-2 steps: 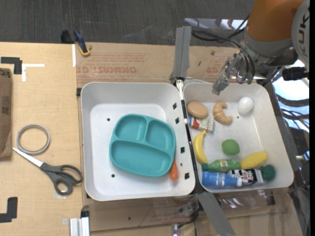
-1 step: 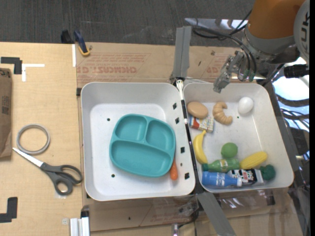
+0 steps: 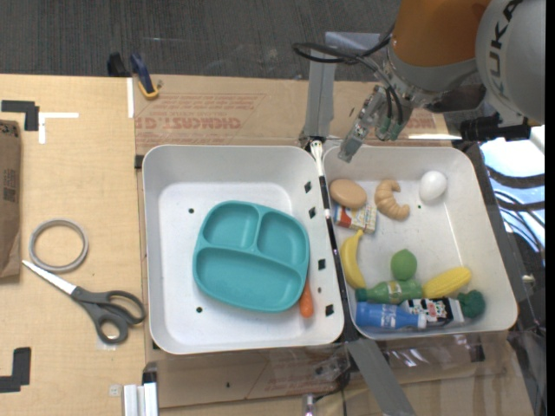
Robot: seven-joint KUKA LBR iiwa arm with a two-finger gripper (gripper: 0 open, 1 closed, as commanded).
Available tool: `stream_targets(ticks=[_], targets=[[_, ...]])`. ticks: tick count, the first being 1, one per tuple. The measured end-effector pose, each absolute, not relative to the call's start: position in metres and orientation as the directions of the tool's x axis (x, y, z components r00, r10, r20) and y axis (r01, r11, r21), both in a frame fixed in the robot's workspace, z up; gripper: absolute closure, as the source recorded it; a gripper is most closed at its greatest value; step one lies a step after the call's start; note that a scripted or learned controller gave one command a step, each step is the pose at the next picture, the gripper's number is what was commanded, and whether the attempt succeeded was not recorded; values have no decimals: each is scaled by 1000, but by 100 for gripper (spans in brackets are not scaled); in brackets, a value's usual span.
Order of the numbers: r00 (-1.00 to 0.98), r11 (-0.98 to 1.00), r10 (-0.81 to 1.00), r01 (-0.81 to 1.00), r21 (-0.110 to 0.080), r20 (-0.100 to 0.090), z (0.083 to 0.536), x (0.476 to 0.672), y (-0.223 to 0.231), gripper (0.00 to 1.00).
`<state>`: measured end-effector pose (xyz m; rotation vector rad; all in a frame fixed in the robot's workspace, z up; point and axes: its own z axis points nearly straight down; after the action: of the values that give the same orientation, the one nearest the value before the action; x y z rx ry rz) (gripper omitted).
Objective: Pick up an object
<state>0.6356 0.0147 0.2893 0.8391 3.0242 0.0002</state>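
While the arm reaches in from the right, its jaws (image 3: 360, 139) hang above the right bin's (image 3: 475, 232) far rim; their state is unclear. Below, the banana (image 3: 350, 261) lies lengthwise, near-to-far.

Right bin (image 3: 473, 198), seen from above, w/ a jumble of toy food: a tan bread roll (image 3: 348, 191) and a croissant (image 3: 392, 199) near the top, a white egg (image 3: 432, 185) just right of them. A small carton (image 3: 359, 220) lies below the roll; a yellow banana (image 3: 350, 259) curves along the left wall. Lower down: a green round fruit (image 3: 403, 264), yellow corn (image 3: 446, 281), a blue bottle (image 3: 401, 315) lying flat along the front wall, dark green item (image 3: 473, 303) at its right end.
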Motion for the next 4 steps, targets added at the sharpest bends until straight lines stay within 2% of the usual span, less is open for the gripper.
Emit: stream_targets(ticks=[1, 2, 4], targets=[[-859, 859, 513, 513, 1, -7, 299, 637, 15, 100], [-906, 906, 424, 424, -1, -1, 257, 594, 23, 100], [-906, 906, 424, 424, 2, -7, 275, 596, 22, 100]])
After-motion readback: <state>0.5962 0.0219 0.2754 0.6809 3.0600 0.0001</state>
